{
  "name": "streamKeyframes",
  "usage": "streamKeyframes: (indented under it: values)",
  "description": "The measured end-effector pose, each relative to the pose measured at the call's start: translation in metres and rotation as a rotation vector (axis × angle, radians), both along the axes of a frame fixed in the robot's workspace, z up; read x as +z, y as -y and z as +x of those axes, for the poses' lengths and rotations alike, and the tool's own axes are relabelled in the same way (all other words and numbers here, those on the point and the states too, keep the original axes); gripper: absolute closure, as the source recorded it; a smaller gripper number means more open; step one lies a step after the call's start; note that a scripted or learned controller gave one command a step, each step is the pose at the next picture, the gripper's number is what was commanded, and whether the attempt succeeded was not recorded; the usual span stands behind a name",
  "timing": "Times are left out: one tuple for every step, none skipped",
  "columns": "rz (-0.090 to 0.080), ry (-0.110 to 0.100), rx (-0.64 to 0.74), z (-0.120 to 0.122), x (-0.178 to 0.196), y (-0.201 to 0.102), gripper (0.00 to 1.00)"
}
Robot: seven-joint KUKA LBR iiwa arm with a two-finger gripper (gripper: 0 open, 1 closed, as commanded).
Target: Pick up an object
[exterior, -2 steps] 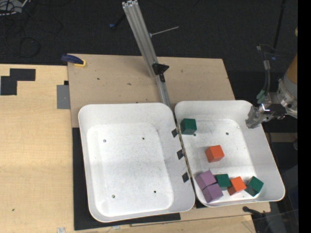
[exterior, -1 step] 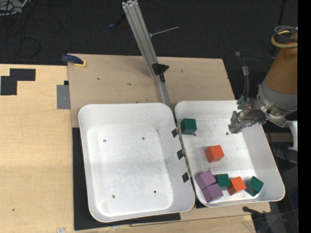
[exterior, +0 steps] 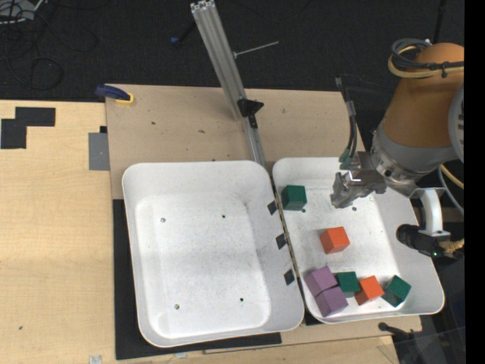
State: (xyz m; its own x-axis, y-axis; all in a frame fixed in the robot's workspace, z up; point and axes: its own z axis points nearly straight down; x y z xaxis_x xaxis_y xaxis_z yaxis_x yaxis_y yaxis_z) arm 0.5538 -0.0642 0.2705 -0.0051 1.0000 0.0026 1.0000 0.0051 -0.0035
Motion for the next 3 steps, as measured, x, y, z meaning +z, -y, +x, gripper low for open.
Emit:
streamKeyframes:
  values:
    - [0.0, -0.001, -0.002, 0.001, -0.009, -0.041, 1.0]
    - [-0.001, -0.003, -0.001, -0.003, -0.031, -0.089, 1.0]
    - [-0.001, 0.0, -0.002, 0.003, -0.034, -0.134, 1.0]
